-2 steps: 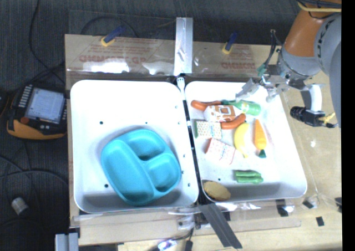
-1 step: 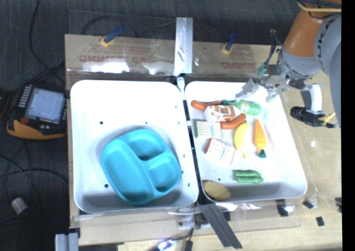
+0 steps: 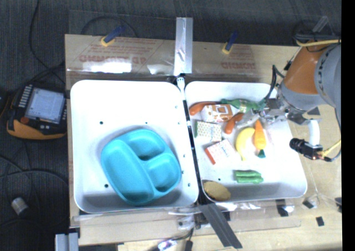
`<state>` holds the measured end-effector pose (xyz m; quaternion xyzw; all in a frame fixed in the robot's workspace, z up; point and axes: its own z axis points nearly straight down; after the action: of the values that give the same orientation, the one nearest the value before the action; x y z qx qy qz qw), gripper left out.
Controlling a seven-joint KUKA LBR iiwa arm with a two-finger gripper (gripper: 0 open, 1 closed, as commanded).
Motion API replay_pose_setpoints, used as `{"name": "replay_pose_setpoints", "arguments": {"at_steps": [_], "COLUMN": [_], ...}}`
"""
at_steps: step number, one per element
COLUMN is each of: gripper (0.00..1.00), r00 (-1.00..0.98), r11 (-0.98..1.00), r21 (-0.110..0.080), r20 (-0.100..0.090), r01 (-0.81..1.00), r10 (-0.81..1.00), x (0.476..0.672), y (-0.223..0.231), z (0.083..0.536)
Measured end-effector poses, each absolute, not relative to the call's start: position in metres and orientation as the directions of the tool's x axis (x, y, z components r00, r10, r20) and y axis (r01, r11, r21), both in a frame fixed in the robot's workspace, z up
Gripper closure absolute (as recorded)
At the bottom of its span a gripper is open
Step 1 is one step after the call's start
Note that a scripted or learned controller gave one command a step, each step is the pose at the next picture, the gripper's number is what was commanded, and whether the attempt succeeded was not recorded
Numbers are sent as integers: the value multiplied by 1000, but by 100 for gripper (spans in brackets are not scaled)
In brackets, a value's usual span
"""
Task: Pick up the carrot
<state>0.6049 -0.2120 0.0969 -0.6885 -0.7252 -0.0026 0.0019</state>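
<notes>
End effector (image 3: 270, 112) hovered at upper right of right bin (image 3: 297, 175), just above carrot (image 3: 259, 138); opening impossible to tell. Carrot lay near upright beside banana (image 3: 244, 139), touching it, green tip toward bin front. Looked like light, stiff plastic toy with smooth, maybe slippery skin. Best taken across thick orange middle, from the free right side, away from banana.

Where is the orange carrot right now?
The orange carrot lies in the right white bin, just right of the yellow banana, below the hand.
</notes>
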Motion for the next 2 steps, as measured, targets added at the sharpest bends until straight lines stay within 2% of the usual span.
{"name": "replay_pose_setpoints", "arguments": {"at_steps": [1,2], "gripper": [100,100], "r00": [-54,-147], "r11": [54,147], "r21": [-4,-4], "r20": [6,0], "r01": [999,989], "r10": [999,989], "x": [604,645], "y": [-211,-98], "z": [102,192]}}
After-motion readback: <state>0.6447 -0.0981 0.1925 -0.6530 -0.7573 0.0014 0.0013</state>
